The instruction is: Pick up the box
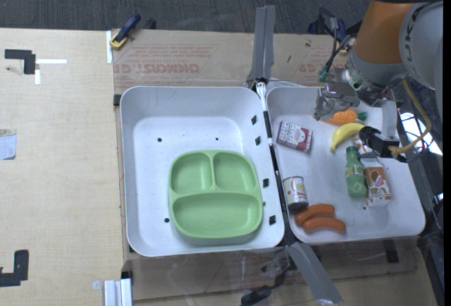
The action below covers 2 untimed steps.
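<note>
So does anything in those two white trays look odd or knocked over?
Nothing spilled or broken. The can and green bottle lie on their sides in the right bin, among loosely scattered items. The green plate sits flat.

1. Box [294, 136] w/ open floor all round, nearest neighbour can [295, 192] below
2. Banana [347, 135], carrot [344, 116], bottle [354, 173], carton [377, 185] crowd right side
3. Sausages [320, 218] block near edge
</note>
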Motion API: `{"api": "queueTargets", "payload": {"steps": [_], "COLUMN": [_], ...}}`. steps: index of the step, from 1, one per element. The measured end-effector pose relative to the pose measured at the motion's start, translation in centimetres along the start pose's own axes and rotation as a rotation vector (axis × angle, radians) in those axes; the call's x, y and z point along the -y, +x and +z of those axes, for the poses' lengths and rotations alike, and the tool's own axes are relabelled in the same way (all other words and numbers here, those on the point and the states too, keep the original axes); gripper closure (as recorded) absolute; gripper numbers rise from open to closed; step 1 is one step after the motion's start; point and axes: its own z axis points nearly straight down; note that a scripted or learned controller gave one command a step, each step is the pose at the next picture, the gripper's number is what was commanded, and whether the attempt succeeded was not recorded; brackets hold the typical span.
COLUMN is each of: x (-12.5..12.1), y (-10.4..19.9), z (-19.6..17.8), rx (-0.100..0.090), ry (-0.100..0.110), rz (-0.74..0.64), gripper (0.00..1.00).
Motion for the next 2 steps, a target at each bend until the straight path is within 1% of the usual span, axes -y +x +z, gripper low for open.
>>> {"api": "queueTargets", "payload": {"steps": [1, 2], "x": [-2.25, -2.25], "y": [1.02, 1.02], "z": [0.08, 0.07], "rx": [0.001, 0.001], "ry": [0.001, 0.001], "rz": [0.05, 0.051], "gripper": [1.0, 0.0]}}
